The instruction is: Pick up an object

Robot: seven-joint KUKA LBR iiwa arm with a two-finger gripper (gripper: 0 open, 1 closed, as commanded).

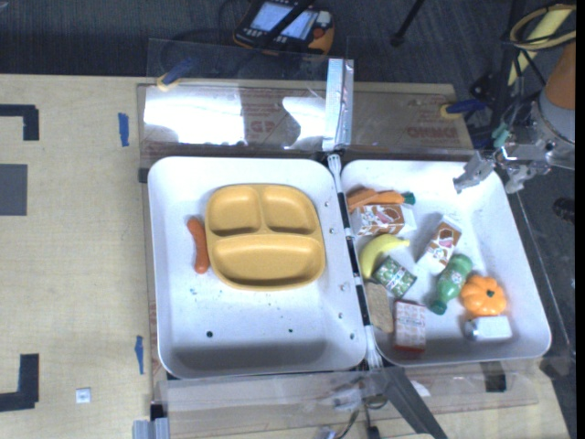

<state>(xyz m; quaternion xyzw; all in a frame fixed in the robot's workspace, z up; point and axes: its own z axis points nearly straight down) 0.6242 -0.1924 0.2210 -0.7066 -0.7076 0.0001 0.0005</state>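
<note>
While the end effector (487,169) hangs over the right bin's (526,273) far corner, with nothing visibly held and its opening unclear, the small carton (441,241) lies below-left, its length pointing back toward it.

Pretty bright overall, with light from above blowing out into white glare on the clear plastic sheet (238,117) behind the two shallow white bins (174,245). Shadows are soft, and the whole shot is a bit fuzzy and low-res.
</note>
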